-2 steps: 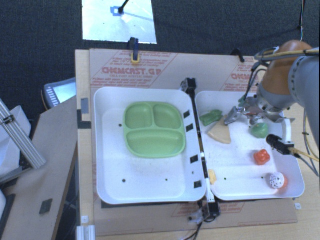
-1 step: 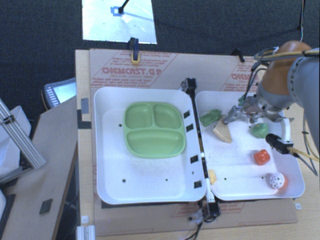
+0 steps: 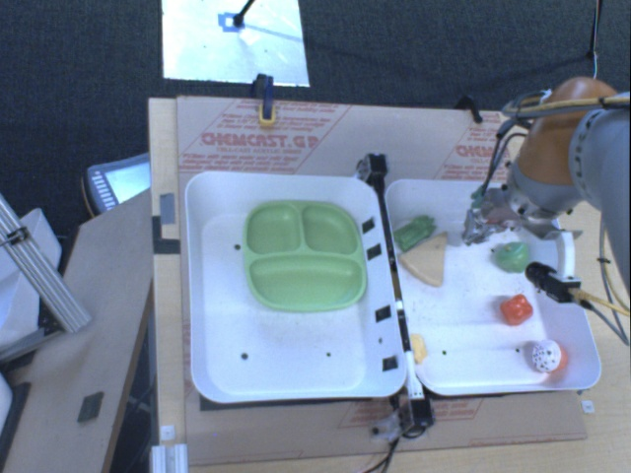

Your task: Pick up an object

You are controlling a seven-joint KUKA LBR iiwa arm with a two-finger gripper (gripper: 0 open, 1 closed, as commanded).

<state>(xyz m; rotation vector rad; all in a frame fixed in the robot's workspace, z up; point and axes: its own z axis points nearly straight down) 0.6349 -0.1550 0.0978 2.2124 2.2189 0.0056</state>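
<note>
Camera view: gripper [image 3: 476, 227] low in right bin [image 3: 582, 363], far side; can't tell its grip state. Green toy [image 3: 512, 256] just right of it, small, likely light, rounded, slippery. Judgement: pinch across its middle, not the edge.

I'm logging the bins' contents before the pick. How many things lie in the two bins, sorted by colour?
Green: 3 (divided plate, long piece, round piece)
Tan: 1 (wedge)
Orange-red: 1 (small piece)
White speckled: 1 (ball)
Total: 6
</note>
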